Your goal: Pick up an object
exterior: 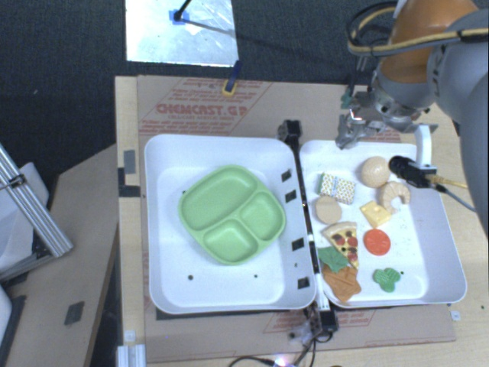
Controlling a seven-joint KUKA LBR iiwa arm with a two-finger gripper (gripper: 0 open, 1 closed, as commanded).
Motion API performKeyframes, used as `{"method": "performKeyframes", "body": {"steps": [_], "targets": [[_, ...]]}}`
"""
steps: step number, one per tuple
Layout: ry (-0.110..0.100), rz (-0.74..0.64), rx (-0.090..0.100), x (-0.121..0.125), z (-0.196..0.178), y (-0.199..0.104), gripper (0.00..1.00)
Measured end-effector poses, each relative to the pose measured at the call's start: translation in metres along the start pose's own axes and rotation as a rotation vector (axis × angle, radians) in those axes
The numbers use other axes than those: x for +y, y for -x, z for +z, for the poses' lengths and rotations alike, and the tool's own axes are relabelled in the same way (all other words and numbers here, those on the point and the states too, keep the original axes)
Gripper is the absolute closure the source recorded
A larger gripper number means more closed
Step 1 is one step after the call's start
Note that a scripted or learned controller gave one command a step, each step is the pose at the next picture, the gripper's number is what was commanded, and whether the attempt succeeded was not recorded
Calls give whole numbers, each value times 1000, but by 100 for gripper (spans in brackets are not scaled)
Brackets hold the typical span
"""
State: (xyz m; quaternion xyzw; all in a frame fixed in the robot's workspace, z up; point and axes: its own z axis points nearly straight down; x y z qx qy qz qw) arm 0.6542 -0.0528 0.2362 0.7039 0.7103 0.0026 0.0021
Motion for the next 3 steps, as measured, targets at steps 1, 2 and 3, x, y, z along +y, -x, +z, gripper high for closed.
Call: {"method": "performKeyframes", "body": {"steps": [1,2,3], "targets": [[-4,3,-1,1,5,-5,100],[-3,2,-2,5,3,-1,100],[-5,9,-2,1,21,7,100]]}}
